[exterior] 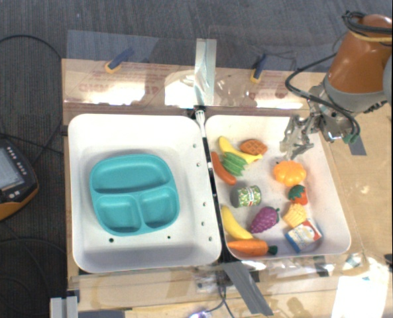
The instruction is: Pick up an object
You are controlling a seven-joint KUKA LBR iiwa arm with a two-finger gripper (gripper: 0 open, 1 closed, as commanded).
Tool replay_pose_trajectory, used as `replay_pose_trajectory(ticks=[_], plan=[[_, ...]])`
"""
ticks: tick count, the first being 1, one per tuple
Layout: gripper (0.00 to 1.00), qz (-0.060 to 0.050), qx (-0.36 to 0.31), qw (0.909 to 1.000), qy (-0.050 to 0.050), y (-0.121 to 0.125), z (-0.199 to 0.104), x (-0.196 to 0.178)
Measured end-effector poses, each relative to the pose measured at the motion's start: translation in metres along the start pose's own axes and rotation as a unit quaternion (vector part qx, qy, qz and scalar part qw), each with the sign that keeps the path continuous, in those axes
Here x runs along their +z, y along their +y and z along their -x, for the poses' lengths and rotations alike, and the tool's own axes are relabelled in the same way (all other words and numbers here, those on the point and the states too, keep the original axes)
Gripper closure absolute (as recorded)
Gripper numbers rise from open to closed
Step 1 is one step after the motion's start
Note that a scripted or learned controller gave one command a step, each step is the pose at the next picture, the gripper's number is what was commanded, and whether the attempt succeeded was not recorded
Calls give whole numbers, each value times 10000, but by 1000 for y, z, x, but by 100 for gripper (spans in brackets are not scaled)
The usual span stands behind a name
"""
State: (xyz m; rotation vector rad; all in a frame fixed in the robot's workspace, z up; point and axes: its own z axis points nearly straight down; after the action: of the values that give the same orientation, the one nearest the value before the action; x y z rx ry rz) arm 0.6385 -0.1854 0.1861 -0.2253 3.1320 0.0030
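The right bin [332, 197] holds several toy foods: a yellow banana [238, 154], a brown cookie [253, 146], an orange pepper [289, 172], a green can [247, 195], a purple grape bunch [265, 218], a carrot [248, 247], a second banana [234, 223], a strawberry [297, 193], a corn piece [295, 214] and a small carton [303, 234]. My gripper [296, 140] hangs over the bin's upper right part, above and slightly right of the orange pepper. Nothing shows between its metal fingers [290, 138].
The left bin [83, 144] carries a teal divided tray [135, 192]. A clear divider [205, 71] stands upright between the bins at the back. A handheld pendant [4, 177] lies on the floor at the left. Cables trail near the arm [359, 61].
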Motion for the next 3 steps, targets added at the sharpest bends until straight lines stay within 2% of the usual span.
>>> replay_pose_trajectory(ticks=[1,2,3], plan=[[100,-5,-3124,9500,6,57,-71,93],[100,-39,-1031,9947,-36,62,-15,95],[100,-3,-1430,9897,-2,59,11,-24]])
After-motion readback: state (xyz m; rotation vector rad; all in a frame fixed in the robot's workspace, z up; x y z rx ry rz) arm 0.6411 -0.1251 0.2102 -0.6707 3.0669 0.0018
